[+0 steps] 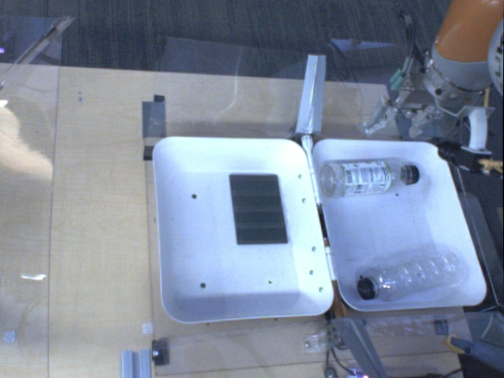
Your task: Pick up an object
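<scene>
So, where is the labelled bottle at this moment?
The labelled bottle lies on its side along the far edge of the right bin, cap pointing right.

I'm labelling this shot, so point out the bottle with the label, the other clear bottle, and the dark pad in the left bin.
labelled bottle (367, 177), camera view, on its paper label.
clear bottle (413, 276), camera view, on its ribbed body.
dark pad (257, 209), camera view, on its middle.

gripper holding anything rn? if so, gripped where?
Nothing held. The gripper hangs above the far edge of the right bin. Both clear bottles lie in that bin: the labelled one and the ribbed one.
</scene>
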Tool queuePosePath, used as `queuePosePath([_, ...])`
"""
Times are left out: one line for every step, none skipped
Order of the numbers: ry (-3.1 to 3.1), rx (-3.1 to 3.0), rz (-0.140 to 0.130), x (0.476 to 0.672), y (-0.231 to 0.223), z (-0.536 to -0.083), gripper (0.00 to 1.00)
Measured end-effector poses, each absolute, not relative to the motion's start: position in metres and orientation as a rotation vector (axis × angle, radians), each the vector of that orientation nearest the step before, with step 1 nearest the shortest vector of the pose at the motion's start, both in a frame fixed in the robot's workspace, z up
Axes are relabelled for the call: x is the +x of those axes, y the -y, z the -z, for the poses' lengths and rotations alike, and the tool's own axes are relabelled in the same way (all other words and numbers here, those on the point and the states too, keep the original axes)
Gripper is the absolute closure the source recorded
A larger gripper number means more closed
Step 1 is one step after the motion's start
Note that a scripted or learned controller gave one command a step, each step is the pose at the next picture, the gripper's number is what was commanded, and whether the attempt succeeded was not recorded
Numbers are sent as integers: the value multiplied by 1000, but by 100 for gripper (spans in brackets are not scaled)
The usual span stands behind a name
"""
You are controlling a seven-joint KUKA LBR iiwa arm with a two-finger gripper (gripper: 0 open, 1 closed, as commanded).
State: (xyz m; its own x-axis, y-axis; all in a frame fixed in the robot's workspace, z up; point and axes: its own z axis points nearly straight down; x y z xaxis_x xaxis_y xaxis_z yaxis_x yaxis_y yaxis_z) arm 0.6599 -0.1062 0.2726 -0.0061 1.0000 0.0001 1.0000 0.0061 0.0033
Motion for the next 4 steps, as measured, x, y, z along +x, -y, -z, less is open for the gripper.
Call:
queuePosePath([-2257, 2184, -2, 633, 90, -162, 0])
queuePosePath([-2345, 2055, -25, 645, 93, -152, 0])
queuePosePath([-2401, 1963, -48, 646, 102, -138, 0])
queuePosePath([-2441, 1909, -48, 645, 104, -137, 0])
